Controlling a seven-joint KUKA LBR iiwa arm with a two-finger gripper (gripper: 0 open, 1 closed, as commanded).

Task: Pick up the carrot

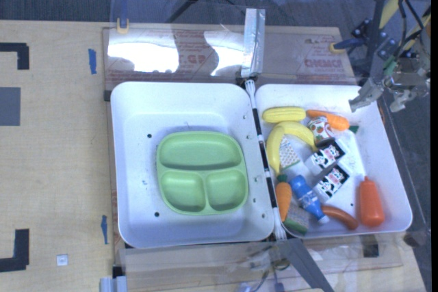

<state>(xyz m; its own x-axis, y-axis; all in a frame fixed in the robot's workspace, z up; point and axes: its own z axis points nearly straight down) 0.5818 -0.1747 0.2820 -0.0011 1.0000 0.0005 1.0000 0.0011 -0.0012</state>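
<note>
The gripper (369,96) hangs at the right bin's (400,215) two o'clock rim; whether it grasps anything, I cannot tell. The carrot (283,199) lies at seven o'clock, tight against the divider wall beside a blue bottle (305,193). Descend vertically; open room lies only toward twelve.

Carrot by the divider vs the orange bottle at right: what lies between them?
Camera view: between carrot and orange bottle lie the blue bottle and a cow-print carton.
</note>
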